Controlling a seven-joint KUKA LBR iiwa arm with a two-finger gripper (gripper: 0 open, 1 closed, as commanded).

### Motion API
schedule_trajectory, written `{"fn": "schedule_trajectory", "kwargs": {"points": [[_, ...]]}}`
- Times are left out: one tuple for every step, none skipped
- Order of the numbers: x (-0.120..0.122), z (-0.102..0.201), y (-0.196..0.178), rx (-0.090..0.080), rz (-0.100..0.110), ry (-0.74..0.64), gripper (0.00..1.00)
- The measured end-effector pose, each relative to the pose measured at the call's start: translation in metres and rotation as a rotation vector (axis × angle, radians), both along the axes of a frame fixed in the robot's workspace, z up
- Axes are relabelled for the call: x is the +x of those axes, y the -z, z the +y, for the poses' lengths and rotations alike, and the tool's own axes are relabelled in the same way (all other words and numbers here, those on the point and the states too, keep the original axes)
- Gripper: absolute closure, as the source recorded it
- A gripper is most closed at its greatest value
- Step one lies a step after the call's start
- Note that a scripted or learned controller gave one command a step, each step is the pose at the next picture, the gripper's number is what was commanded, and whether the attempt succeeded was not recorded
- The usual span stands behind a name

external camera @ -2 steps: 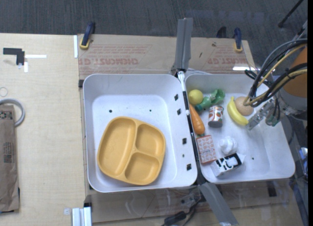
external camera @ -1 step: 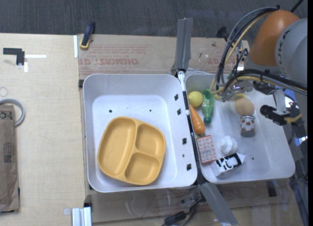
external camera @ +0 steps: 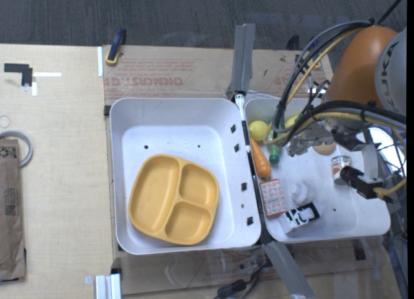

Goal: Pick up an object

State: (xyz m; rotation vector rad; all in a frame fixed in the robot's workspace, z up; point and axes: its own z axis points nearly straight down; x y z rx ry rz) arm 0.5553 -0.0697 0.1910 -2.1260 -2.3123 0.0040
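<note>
The right bin (external camera: pixel 362 223) holds several small objects. A yellow lemon (external camera: pixel 258 129) lies at its far left, with an orange carrot (external camera: pixel 261 160) and a small green piece (external camera: pixel 274 155) beside it. A pink patterned box (external camera: pixel 272 197), a white bottle (external camera: pixel 298 193) and a black-and-white item (external camera: pixel 302 215) lie near the front. A small bottle with an orange label (external camera: pixel 339 165) rests toward the right. My gripper (external camera: pixel 309 141) hangs low over the far part of this bin, just right of the lemon, wrapped in cables. Nothing shows between its fingers.
The left bin (external camera: pixel 129 123) holds a yellow divided plate (external camera: pixel 174 199). A metal divider bar (external camera: pixel 243 65) runs between the bins. The arm's orange band (external camera: pixel 362 65) and cable loops (external camera: pixel 323 110) overhang the right bin's far side. A brown paper bag (external camera: pixel 10 207) lies at the bench's left.
</note>
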Motion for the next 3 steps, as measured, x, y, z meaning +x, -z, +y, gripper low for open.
{"fn": "schedule_trajectory", "kwargs": {"points": [[-0.056,0.018,-0.008,0.001,0.002,-0.108,1.0],[0.012,0.074,-0.085,-0.001,0.0,-0.151,1.0],[0.059,0.047,-0.042,-0.001,-0.001,-0.239,1.0]]}}
